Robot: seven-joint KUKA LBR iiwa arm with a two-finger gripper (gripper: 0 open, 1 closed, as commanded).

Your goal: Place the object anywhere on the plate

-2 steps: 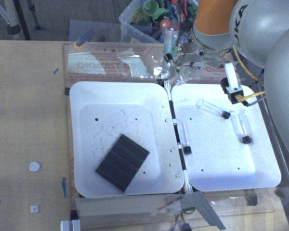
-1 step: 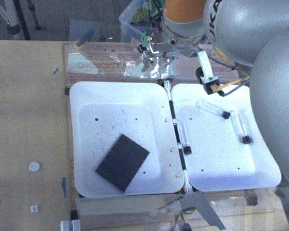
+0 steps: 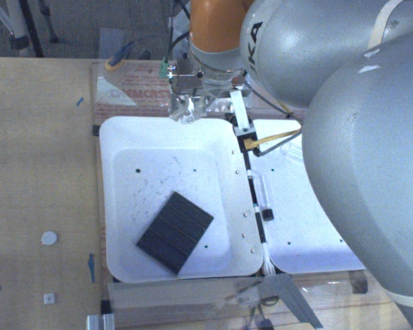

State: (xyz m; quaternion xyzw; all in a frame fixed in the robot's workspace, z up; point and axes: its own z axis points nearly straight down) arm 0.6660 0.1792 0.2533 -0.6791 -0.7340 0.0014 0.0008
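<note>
Object for this task, as I judge it, is the dark ribbed slab [image 3: 175, 231] that lies flat and a little turned in the near part of the left bin [image 3: 124, 150], apart from the walls, so a grasp from above looks possible. From the camera view my gripper [image 3: 186, 107] hangs at the far rim of that bin, well apart from the slab and with nothing between it; whether it is released or clenched I cannot tell. Right bin [image 3: 296, 239] is mostly covered by my arm [image 3: 358, 115], and I recognise no plate with certainty.
</note>
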